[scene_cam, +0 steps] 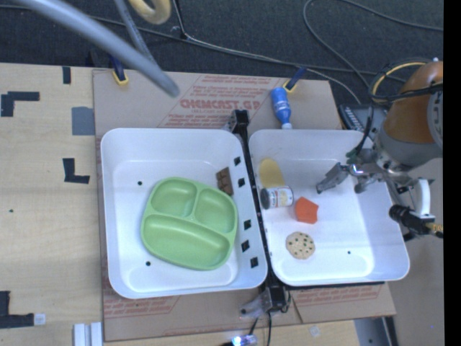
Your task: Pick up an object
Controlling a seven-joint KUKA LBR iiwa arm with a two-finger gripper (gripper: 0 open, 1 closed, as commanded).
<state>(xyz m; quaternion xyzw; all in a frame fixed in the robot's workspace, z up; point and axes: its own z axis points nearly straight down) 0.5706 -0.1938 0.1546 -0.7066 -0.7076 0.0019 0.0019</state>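
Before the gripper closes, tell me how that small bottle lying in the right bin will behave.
The small bottle lies on its side, so a nudge would probably roll it. Its rounded body looks smooth, so the fingers might slip. It lies close beside the orange block, which may get bumped.

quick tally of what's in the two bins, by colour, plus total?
Green: 1, divided plate, left bin
Brown: 1, small block, left bin
Yellow: 1, rounded piece, right bin
Orange-red: 1, block
Tan: 1, chip cookie
White-labelled: 1, small bottle lying on its side
Total: 6
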